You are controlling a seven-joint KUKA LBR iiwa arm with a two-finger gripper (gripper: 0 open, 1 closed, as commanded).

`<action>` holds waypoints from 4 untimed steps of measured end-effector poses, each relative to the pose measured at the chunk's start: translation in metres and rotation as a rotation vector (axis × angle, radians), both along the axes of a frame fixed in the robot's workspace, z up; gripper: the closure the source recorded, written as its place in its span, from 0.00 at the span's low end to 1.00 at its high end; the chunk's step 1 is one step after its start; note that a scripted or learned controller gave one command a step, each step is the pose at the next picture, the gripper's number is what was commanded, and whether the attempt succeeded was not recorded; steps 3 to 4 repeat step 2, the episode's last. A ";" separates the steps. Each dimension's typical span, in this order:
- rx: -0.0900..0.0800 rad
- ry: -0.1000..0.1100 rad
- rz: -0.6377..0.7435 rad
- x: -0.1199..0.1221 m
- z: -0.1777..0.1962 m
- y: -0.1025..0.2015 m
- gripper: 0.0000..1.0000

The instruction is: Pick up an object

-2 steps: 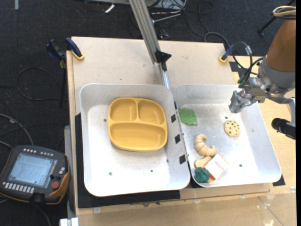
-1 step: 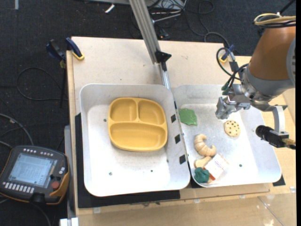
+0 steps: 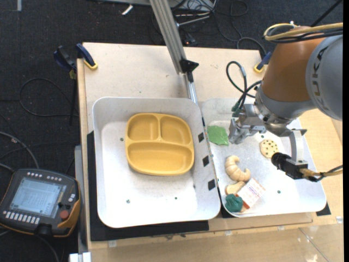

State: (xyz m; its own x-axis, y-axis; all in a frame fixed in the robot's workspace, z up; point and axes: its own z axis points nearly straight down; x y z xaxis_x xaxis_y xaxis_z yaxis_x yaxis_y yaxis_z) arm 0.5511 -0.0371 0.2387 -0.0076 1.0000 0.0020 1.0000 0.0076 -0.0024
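1. Flat green leaf-shaped soft piece (image 3: 218, 135) lies in the right white bin (image 3: 311, 198), at its upper-left corner. Looks light, floppy, thin; best pinched across its raised edge.
2. Two-finger gripper (image 3: 236, 135) sits just beside it at 3 o'clock, low over the bin; finger opening can't be judged, nothing visibly held.
3. Tan croissant-shaped toy (image 3: 237, 168) at 5 o'clock.

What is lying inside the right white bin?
The right bin holds a green piece, cookie, croissant, red-and-white packet and dark green lump. The arm covers its far part.
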 end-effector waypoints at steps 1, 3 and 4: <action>0.000 -0.001 0.001 -0.009 -0.004 0.064 1.00; 0.000 -0.003 0.002 -0.021 0.006 0.115 1.00; 0.000 -0.003 0.002 -0.021 0.006 0.115 1.00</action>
